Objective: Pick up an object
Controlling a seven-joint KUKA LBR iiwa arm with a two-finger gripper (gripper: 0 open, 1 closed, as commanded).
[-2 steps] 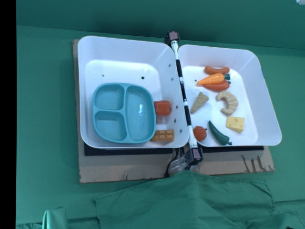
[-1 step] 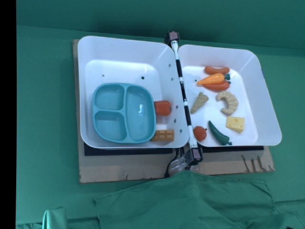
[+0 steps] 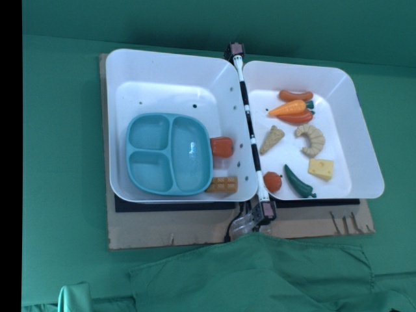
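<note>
The right bin point(image 3: 364, 142) holds several toy foods: a sausage point(image 3: 296, 95), a carrot point(image 3: 291, 108), a red-orange pepper point(image 3: 296, 117), a beige cone point(image 3: 272, 139), a shrimp point(image 3: 311, 139), a cheese wedge point(image 3: 321, 168), a tomato point(image 3: 272, 182) and a green chili point(image 3: 298, 182). The left bin point(image 3: 130, 70) holds a teal divided plate point(image 3: 170, 153), with a red-orange block point(image 3: 221, 147) at its right and a waffle piece point(image 3: 222, 185) by its lower right corner.
A black-and-white striped bar point(image 3: 248, 122) runs between the two bins. Both bins sit on a cardboard sheet point(image 3: 162, 229) over green cloth. Rumpled green fabric point(image 3: 260, 272) lies in front of the bench.
</note>
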